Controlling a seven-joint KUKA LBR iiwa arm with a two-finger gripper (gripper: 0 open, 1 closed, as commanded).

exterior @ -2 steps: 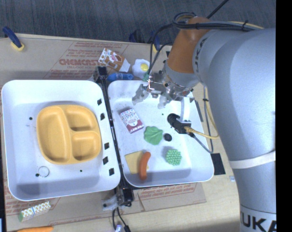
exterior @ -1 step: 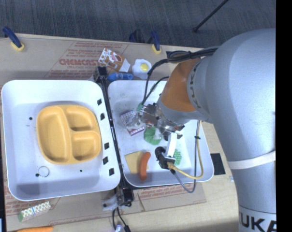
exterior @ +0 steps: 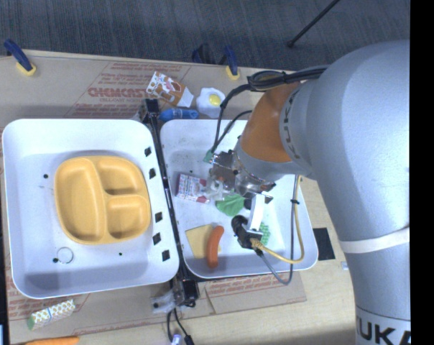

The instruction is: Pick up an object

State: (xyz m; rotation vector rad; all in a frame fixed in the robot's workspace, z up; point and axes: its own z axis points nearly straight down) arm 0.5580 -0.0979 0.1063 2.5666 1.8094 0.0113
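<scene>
Pincer low in right bin, perhaps touching packet, arm bent over

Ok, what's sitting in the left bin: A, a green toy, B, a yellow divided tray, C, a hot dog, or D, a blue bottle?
B: the yellow divided tray lies in the left bin, while the hot dog and green toy lie in the right bin.

Open bin floor left of clutter
</scene>
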